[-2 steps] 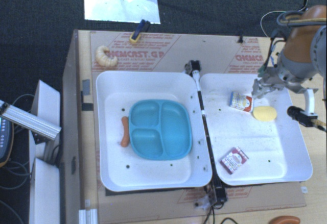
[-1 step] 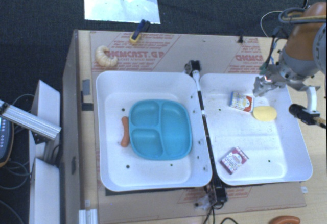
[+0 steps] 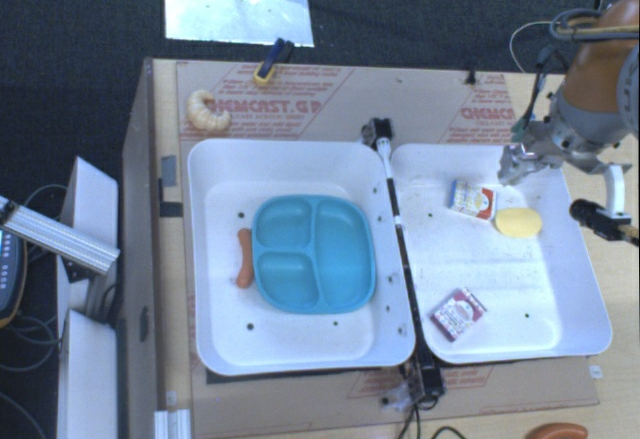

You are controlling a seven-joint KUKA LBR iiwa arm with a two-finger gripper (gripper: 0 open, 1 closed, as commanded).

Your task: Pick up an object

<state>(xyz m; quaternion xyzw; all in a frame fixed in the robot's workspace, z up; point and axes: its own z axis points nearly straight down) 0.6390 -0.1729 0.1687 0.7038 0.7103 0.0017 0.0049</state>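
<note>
Dark carpet ran round the scene, and on it sat the bench (image 3: 300,92) with its printed cardboard top, bearing two shallow white bins side by side. Biggest player on the right: the grey arm (image 3: 600,77) with its orange band, reaching in over the far right corner of the right bin (image 3: 580,327). The left bin (image 3: 215,257) held a blue divided plate (image 3: 313,253) at its middle, and just left of the plate, not quite touching, lay an orange sausage toy (image 3: 244,258), long axis running near to far.

Over in the right bin were three small candidates. A red-and-white packet (image 3: 458,313) lay toward the near side, tilted on a diagonal. A small printed box (image 3: 472,198) sat at the far side, long axis roughly left to right, and just beside it on the right was a flat yellow disc (image 3: 519,222), round, so with no real direction to speak of.

And the gripper (image 3: 513,167) hung right there, just far and right of the box, nothing visible between its fingers; whether they stood apart or together could not be told at this size.

By my reading, this was the approach step, with no grasp made yet. The box and disc looked the likeliest targets: the next move would call for centring over one, lining the fingers across its short side, then dropping and closing
</note>
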